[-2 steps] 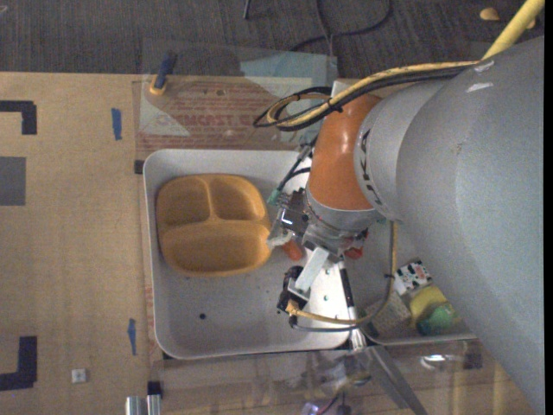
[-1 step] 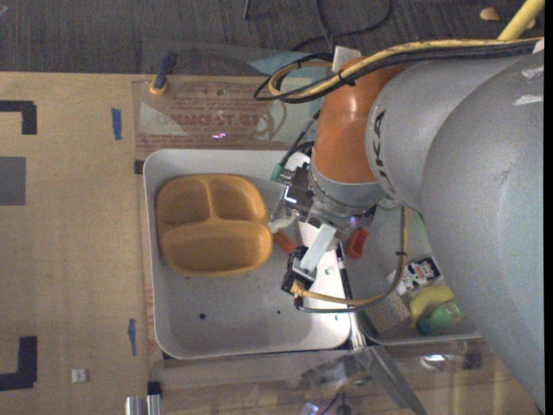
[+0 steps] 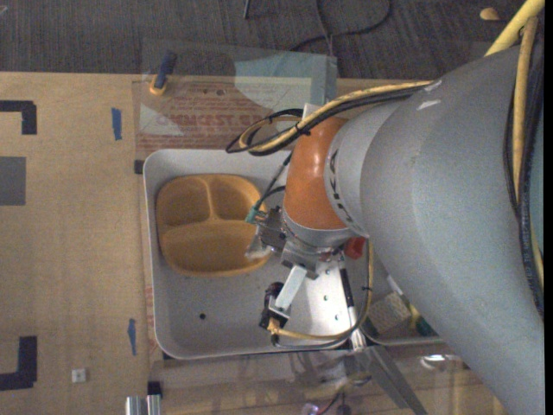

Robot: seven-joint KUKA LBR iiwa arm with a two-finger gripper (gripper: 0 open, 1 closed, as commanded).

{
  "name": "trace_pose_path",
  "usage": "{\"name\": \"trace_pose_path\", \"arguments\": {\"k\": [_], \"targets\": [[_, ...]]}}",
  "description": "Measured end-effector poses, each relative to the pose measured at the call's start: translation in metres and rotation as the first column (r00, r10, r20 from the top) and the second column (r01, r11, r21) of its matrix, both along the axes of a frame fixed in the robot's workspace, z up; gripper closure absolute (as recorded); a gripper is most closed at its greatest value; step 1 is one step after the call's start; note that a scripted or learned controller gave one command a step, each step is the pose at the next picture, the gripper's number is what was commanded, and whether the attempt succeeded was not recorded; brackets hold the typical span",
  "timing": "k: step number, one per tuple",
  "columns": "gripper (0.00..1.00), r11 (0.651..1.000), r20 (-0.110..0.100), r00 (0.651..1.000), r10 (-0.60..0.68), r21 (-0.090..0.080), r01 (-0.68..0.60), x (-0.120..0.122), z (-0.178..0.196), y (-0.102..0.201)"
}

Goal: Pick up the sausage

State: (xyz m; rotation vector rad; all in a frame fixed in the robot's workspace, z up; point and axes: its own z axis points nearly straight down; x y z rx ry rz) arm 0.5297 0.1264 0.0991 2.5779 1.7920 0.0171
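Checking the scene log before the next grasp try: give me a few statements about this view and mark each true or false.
1. The yellow divided plate lies in the white bin. True.
2. The plate has one single compartment. False: ridges split it into three.
3. The arm hangs over the bin, beside the plate. True.
4. The band above the wrist is blue. False: the orange band is there.

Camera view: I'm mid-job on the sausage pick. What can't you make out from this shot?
- The sausage: the arm covers most of the bin, so its place cannot be told.
- The gripper: tucked beneath the orange band and the wrist, hidden from above.
- The right-hand bin: covered by the arm.
- The yellow divided plate: its right edge runs under the wrist.
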Motion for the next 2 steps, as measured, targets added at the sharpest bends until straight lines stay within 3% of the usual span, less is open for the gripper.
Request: {"name": "trace_pose_path", "arguments": {"k": [1,2], "targets": [[0.0,0.981,-0.075,0.978,-0.196,0.001,0.196,0.057,-0.009,-0.002],[1.0,0.979,-0.027,0.979,-0.202,0.006,0.202,0.068,0.002,-0.003]]}}
